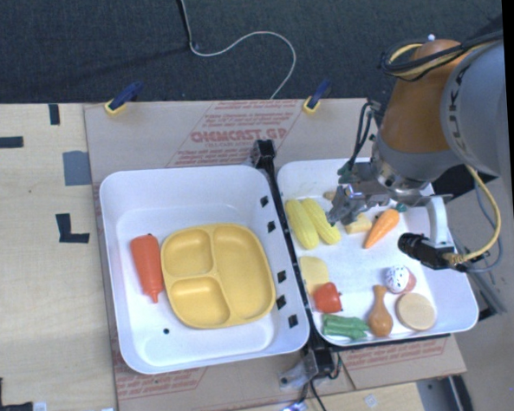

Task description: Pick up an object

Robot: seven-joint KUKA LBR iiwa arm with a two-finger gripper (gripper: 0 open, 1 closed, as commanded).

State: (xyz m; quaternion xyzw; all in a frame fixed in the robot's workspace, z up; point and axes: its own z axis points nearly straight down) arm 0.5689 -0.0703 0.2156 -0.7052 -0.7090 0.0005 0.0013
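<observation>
My gripper (pixel 351 208) hangs low over the upper part of the right bin (pixel 458 305), beside the two yellow corn cobs (pixel 311 222) and just left of an orange carrot (pixel 381 228). A small pale yellow piece (pixel 359 226) lies right under it. Lower in that bin lie a pale yellow slice (pixel 313 269), a red pepper (pixel 327 298), a green vegetable (pixel 345 328), a drumstick (pixel 380 313), a white speckled ball (pixel 399 278) and a tan round slice (pixel 415 311). Nothing visible is held.
The left bin (pixel 122 200) holds a yellow divided plate (pixel 216 274) and an orange-red carrot-shaped piece (pixel 146 266) beside it. A black divider (pixel 280 234) runs between the bins. The arm's grey and orange body (pixel 425 120) looms over the right bin's upper right.
</observation>
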